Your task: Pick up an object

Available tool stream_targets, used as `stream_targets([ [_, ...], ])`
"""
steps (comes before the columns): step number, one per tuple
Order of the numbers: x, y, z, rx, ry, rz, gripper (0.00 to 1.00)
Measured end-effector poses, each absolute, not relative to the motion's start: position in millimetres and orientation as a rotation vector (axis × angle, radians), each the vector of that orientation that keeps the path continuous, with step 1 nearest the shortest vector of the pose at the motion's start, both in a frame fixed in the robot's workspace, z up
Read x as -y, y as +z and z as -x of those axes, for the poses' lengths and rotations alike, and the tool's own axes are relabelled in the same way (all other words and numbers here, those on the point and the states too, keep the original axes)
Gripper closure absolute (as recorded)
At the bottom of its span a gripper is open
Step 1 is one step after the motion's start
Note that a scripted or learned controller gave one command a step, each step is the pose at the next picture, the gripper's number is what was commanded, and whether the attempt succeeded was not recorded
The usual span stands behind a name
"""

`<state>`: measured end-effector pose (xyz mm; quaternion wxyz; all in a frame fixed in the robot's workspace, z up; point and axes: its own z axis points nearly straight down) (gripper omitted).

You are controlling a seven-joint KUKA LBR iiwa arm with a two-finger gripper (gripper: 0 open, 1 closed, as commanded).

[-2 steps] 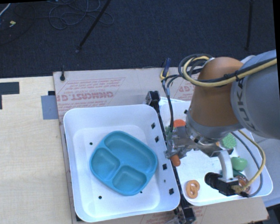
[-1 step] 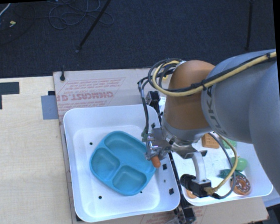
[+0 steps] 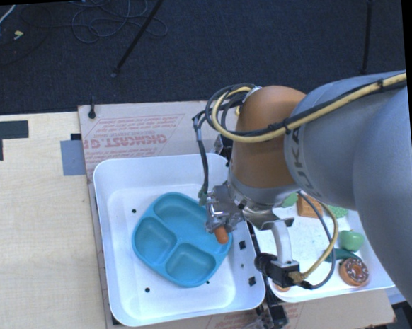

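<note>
Big grey arm (image 3: pixel 346 142) w/ the orange band comes in from the right and hangs over the seam btwn the two white bins. Left bin (image 3: pixel 122 273) has a blue divided plate (image 3: pixel 173 241), 3 compartments, lying tilted. Gripper (image 3: pixel 220 226) sits at the plate's right edge w/ a small orange thing (image 3: pixel 221 233) right at its tip; can't tell if it's gripped. Right bin (image 3: pixel 322 289) has a green object (image 3: pixel 352 240) and a brown donut-ish toy (image 3: pixel 353 271).

Dark blue carpet (image 3: pixel 183 48) with cables beyond a pale wooden bench (image 3: pixel 35 245).
</note>
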<state>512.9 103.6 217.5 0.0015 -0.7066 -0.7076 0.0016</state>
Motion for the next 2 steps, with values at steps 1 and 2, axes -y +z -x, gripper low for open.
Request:
stream_targets([
  [1,-98.8,229.3,-502.5,2.215,0.005,2.223,1.00],
  [2,-95.1,220.4,-505.1,2.217,0.009,2.220,1.00],
])
